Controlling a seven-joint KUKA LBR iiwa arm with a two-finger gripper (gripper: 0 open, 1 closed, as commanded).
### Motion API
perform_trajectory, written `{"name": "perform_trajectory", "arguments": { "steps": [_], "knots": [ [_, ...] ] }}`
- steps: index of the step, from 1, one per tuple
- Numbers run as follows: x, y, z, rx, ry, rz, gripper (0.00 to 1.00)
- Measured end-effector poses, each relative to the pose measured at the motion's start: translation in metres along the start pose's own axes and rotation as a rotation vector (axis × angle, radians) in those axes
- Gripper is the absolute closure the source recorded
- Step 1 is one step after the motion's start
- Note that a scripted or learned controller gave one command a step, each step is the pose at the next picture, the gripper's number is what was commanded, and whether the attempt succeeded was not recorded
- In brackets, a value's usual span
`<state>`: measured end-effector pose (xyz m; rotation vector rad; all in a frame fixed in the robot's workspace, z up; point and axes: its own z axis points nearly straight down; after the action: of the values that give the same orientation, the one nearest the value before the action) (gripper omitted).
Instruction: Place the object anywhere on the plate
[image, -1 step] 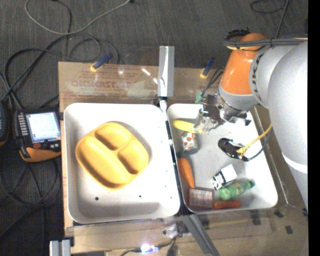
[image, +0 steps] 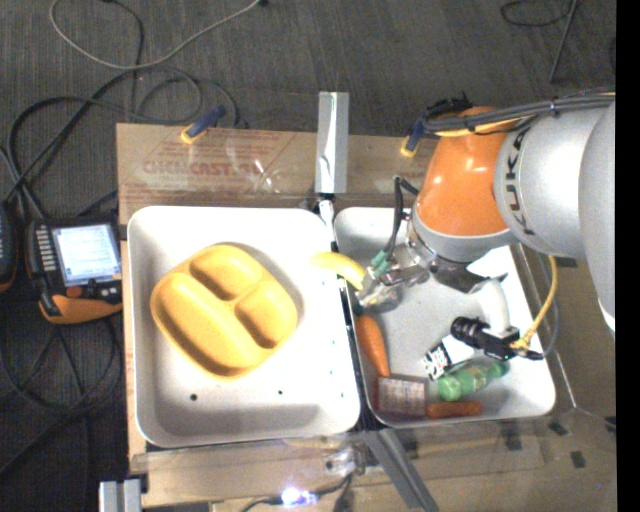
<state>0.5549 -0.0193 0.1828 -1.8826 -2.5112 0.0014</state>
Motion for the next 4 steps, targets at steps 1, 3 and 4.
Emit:
{"name": "perform_trajectory", "arguments": {
  "steps": [1,3,4],
  "knots": [
    [0.022,-0.013,-0.028,0.001,-0.001,0.043,1.00],
    [0.031,-0.064,-0.150,-0.003,-0.004,0.013,1.00],
    [0.114,-0.012,-0.236,-0.003,-0.004,0.167,1.00]
  ]
}}
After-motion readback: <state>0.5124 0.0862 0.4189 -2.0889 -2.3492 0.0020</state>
